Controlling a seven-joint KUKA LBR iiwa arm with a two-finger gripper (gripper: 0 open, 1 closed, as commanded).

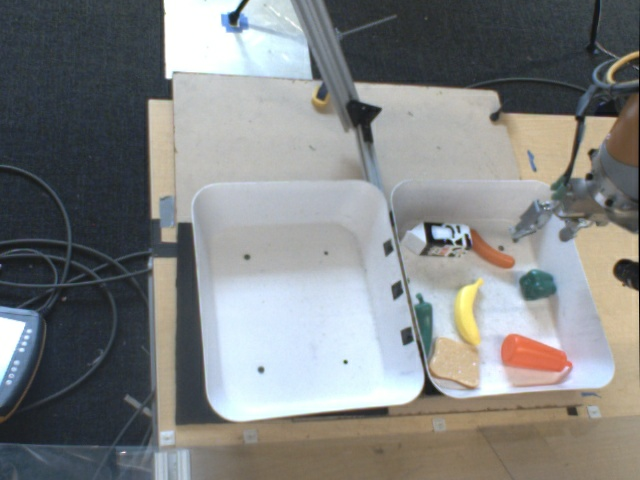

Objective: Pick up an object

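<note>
The right bin [596, 320] holds several toy foods. A black-and-white carton [440, 238] lies at its back left, with an orange sausage [492, 250] just right of it. A yellow banana [467, 311] is in the middle and a dark green piece [537, 285] sits to its right. A slim green vegetable [424, 318] lies along the left wall. A bread slice [455, 363] and a red-orange pepper [535, 356] rest at the front. My gripper [548, 228] hangs over the bin's back right corner, open, with nothing between its fingers.
The left bin [215, 298] stands beside the right one, the two touching along a shared wall. A grey pole [335, 58] slants down to the bins' back junction. Cables and a pendant [15, 353] lie on the floor at the left.
</note>
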